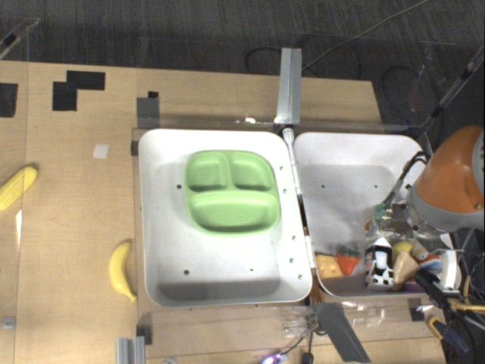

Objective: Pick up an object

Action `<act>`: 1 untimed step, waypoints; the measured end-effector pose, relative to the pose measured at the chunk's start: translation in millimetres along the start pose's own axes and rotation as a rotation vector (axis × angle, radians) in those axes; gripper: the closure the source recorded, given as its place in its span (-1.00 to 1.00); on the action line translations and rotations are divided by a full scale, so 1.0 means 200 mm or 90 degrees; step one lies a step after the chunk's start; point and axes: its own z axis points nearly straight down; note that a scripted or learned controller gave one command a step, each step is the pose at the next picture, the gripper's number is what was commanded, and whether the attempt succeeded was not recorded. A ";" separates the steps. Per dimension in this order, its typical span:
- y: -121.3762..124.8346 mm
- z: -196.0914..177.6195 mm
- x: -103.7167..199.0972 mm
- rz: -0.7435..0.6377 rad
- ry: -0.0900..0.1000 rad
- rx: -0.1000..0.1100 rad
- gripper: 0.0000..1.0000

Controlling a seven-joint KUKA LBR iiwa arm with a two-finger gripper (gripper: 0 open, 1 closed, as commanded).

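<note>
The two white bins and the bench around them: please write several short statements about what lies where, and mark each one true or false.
1. The green divided plate lies in the left bin. True.
2. The small toys, among them a black-and-white cow figure, sit at the far edge of the right bin. False: they are crowded along its near edge.
3. A banana lies on the bench, left of the left bin. True.
4. The corn cob lies inside the right bin. False: it lies on the bench at the far left.
5. The end effector is over the right bin. True.
</note>
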 end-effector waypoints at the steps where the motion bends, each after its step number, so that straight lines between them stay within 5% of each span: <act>1: 0.27 0.07 0.18 -0.094 -0.002 0.004 1.00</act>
